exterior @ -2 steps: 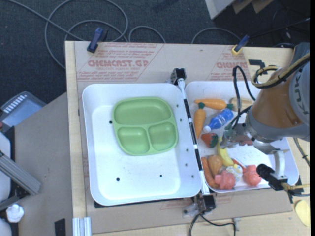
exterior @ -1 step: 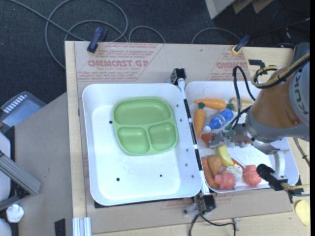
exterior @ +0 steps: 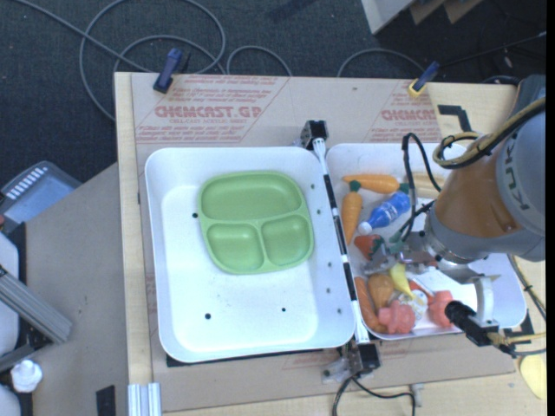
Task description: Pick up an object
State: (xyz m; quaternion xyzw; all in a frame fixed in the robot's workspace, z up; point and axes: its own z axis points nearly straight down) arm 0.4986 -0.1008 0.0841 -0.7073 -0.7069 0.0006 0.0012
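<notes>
camera view showed the gripper (exterior: 397, 258) down inside the right bin (exterior: 512, 306), low among a heap of toy food, with the grey arm (exterior: 486, 206) and its orange band bulking over it from the right. whether the gripper was released, clenched or grasping anything could not be told; the wrist and the clutter hid that part.

right beneath and just in front of the gripper lay a yellow banana-like piece (exterior: 399, 279), seemingly touching it or very near. just beyond that, toward the bin's near edge, sat a pink lumpy piece (exterior: 395, 317), and beside it a red piece (exterior: 440, 305). on the far side of the gripper lay a blue bottle (exterior: 388, 211) with a white cap, and past it two orange carrots, one lying along the divider (exterior: 350, 217) and one across the bin's far end (exterior: 373, 182).

well away, across the divider, the left bin (exterior: 173, 302) carried a green divided plate (exterior: 257, 220), untouched by the arm.

judged from this, the step in hand was the descent or the close onto something in the pile, most likely the banana piece. nothing looked lifted. the next move would call for a firm close on one item alone, then a straight rise clear of the crowding neighbours, which could easily be dragged or knock the piece loose.
</notes>
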